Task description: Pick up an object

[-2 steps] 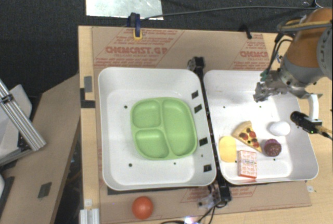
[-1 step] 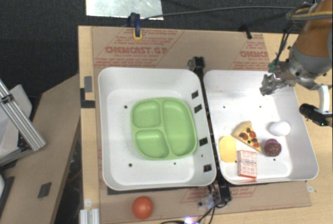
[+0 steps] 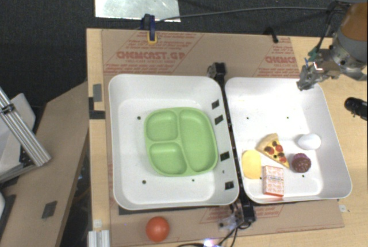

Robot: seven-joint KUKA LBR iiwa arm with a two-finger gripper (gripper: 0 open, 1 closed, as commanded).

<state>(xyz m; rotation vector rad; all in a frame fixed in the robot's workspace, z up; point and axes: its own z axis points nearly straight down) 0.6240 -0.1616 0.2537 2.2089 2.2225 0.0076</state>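
Note:
The right bin [image 3: 270,102] holds a pizza slice toy [image 3: 272,147], a yellow round piece [image 3: 251,164], a red and white carton [image 3: 273,180], a dark red ball [image 3: 301,162] and a white egg-like object [image 3: 309,141], all grouped near its front. My gripper [image 3: 306,76] hangs above the bin's far right corner, well away from those objects, with nothing seen between its fingers.
A green divided plate [image 3: 180,141] lies in the left bin [image 3: 126,125]. An orange-red ball [image 3: 157,228] rests on the bench in front of the bins. A black clip joint [image 3: 218,70] sits between the bins at the back.

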